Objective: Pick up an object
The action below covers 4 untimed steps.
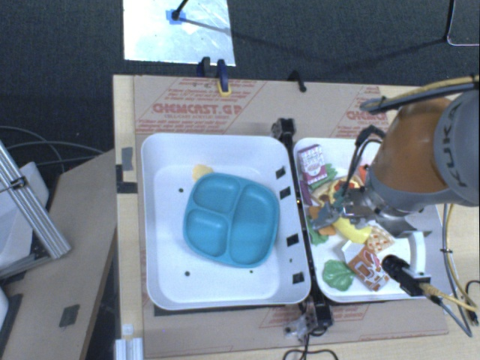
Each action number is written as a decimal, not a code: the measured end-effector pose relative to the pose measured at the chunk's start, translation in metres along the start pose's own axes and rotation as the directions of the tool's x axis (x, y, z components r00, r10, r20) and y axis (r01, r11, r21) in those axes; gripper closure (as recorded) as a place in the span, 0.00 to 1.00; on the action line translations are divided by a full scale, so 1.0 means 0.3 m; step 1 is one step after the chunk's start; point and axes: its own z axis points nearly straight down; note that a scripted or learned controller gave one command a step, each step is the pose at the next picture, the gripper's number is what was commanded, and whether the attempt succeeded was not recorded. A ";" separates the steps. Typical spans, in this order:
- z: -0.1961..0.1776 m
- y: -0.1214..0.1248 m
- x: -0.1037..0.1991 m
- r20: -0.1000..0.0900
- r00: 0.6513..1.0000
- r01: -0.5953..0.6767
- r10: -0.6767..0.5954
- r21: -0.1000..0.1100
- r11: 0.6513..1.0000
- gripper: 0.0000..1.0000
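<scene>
The right bin (330, 287) holds a pile of toy foods: a purple-and-white carton (311, 164), a yellow banana (355, 231), a green leafy piece (338, 274), a brown patterned packet (367, 265) and a pizza-like slice (379, 240). My gripper (327, 214) reaches down into the middle of this pile from the right, just left of the banana. Its dark fingers sit among orange and green pieces, and their state is hidden by clutter. The arm's orange band (409, 145) and grey wrist cover the bin's right part.
The left bin (161, 276) holds a blue divided plate (231, 220) and a small yellow item (202, 172) at the plate's upper left. A black divider with clips (294, 201) runs between the bins. Cables trail at the lower right.
</scene>
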 end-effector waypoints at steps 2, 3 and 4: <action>-0.177 -0.035 0.156 0.002 1.000 -0.006 0.006 -0.001 1.000 1.00; -0.373 -0.035 0.386 -0.001 1.000 0.000 0.000 -0.003 1.000 1.00; -0.756 -0.031 0.412 -0.001 1.000 -0.006 0.006 -0.011 1.000 1.00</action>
